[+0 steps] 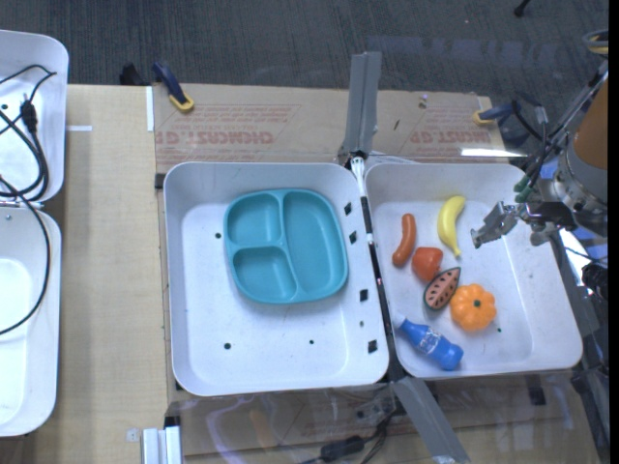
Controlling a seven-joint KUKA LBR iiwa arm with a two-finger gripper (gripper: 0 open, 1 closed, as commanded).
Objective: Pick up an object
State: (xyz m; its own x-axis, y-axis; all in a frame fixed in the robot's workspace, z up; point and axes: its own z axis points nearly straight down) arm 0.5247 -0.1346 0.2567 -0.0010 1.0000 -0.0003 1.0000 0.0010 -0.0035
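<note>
While the gripper [493, 225] hangs over the right bin [542, 356] near its right rim, whether it is spread or pressed together I cannot tell. Just to its left lies the banana [450, 222]; the sausage [403, 239], tomato [427, 262], watermelon slice [442, 288], pumpkin [473, 308] and blue bottle [431, 345] crowd below-left. Bare bin floor lies beneath it toward the right wall.

The arm [592, 153] is cut off by the right edge, so little beyond its wrist and hand [491, 226] can be seen, and the hand is too small and cluttered to tell how its fingers stand. At the left edge, two white trays [29, 259] on the desk [106, 259] run out of view, as do the black cables [24, 143] lying over them. The dark objects below the bins along the bottom edge are blurred by a glare and cannot be made out.
</note>
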